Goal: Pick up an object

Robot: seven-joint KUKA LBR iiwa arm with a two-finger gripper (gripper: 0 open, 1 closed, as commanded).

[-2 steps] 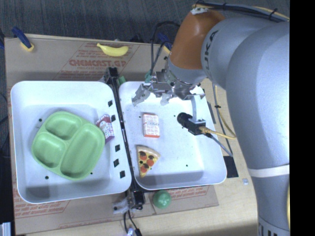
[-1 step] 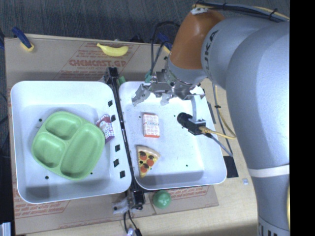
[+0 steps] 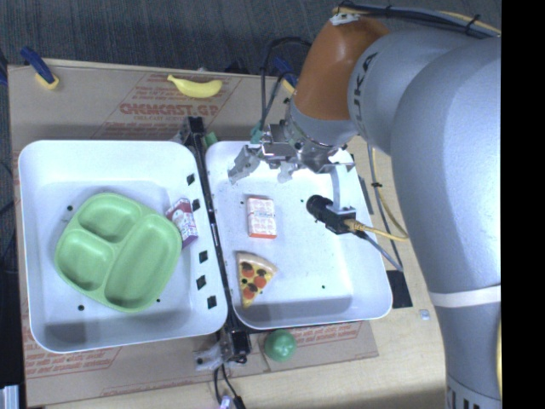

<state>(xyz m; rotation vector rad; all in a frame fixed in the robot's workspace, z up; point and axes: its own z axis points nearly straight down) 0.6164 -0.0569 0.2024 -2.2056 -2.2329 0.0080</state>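
My gripper (image 3: 264, 169) hangs over the far end of the right bin (image 3: 366, 271), open, with nothing between its fingers. Just in front of it, an orange and white box (image 3: 261, 216) lies flat on the bin floor. Nearer the front edge of the same bin is a toy pizza slice (image 3: 253, 277). In the left bin (image 3: 43, 177) sits a green divided plate (image 3: 117, 250), and a small maroon packet (image 3: 181, 220) leans beside it near the bin's right wall.
A yellow banana (image 3: 196, 84) lies on the cardboard behind the bins. In front of the right bin sits a green ball (image 3: 278, 345). A blue clamp (image 3: 40, 66) grips the far left corner. The arm's bulk covers the right side.
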